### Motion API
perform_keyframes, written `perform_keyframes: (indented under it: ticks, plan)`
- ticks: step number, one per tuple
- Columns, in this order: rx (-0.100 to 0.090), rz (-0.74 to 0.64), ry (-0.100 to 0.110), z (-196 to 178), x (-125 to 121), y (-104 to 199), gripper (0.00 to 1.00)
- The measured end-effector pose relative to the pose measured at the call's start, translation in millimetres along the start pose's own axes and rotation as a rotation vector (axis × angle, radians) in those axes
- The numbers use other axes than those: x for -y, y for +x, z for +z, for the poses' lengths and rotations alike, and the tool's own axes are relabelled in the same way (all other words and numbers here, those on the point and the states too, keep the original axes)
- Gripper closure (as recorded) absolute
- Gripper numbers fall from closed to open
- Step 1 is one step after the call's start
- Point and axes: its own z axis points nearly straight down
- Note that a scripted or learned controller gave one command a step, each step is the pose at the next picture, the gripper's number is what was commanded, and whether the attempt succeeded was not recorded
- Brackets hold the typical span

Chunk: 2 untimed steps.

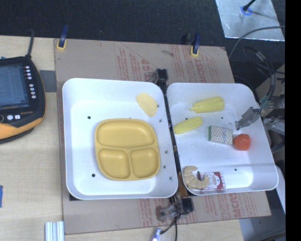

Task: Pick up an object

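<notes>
The right bin [251,177] holds a yellow corn cob [207,104], a second yellowish cob [187,125], a small patterned green-white packet [220,135], a red tomato-like ball [242,142] and a round biscuit packet with a red label [203,178]. My gripper [247,118] enters from the right edge, low over the bin's right side, just above the red ball and right of the patterned packet. Nothing shows between its fingers.
The left bin [75,134] holds a yellow divided tray [126,148] and a pale yellow oval piece [147,104]. A tablet controller [12,97] lies at the bench's left. Clamps [194,43] hold the cardboard sheet under the bins.
</notes>
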Motion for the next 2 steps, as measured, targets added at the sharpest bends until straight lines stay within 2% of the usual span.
perform_keyframes:
  ticks: [1, 2]
  plan:
    - [0.001, -0.001, -0.002, 157.8, -55.2, -23.2, 0.00]
    - [-0.002, -0.002, -0.007, 106.9, -135.8, 34.8, 0.00]
